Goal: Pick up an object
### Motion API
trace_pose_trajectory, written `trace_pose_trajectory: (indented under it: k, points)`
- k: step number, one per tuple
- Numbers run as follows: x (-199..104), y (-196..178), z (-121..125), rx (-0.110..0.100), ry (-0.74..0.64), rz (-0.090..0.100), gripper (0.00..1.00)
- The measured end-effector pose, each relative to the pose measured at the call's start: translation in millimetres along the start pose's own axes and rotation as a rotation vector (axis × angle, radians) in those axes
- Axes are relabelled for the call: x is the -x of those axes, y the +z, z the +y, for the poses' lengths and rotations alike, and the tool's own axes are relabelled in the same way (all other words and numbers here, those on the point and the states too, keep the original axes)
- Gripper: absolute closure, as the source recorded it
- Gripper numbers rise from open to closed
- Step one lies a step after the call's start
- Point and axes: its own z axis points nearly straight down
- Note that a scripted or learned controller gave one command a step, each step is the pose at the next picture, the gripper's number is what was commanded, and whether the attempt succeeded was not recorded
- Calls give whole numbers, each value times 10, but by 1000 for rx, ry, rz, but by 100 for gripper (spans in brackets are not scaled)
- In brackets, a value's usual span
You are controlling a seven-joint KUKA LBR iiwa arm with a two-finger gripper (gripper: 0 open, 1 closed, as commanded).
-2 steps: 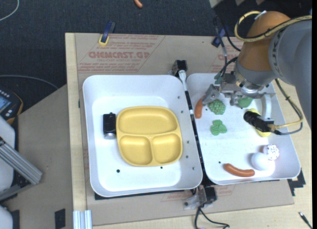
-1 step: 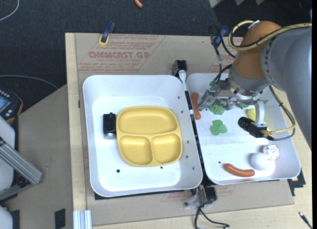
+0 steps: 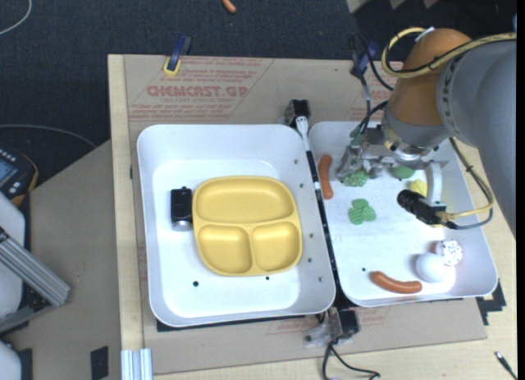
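My gripper (image 3: 358, 167) is low in the back left part of the right bin (image 3: 472, 284), directly over a small green leafy piece (image 3: 354, 179). Whether that piece is between the fingers cannot be made out. A second green leafy piece (image 3: 361, 212) lies just in front of it. An orange sausage (image 3: 326, 176) lies along the bin's left wall. Another sausage (image 3: 396, 282), a white ball (image 3: 430, 267) and a white dotted die (image 3: 449, 249) sit near the front right. Under the wrist, a green bit (image 3: 402, 172) and a yellow bit (image 3: 419, 187) peek out.
The left bin (image 3: 156, 157) holds a yellow divided plate (image 3: 246, 224) with a small black block (image 3: 180, 206) beside its left edge. The grey arm with its orange band (image 3: 426, 83) covers the right bin's back right corner. A small orange item (image 3: 228, 0) lies on the dark floor beyond the bench.
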Motion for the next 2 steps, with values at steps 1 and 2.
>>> trace_pose_trajectory:
  k: [1, 2]
  points:
    - [93, -557, -28, 5, 0, -2, 100]
    - [176, -1042, -31, 8, -1, -2, 100]
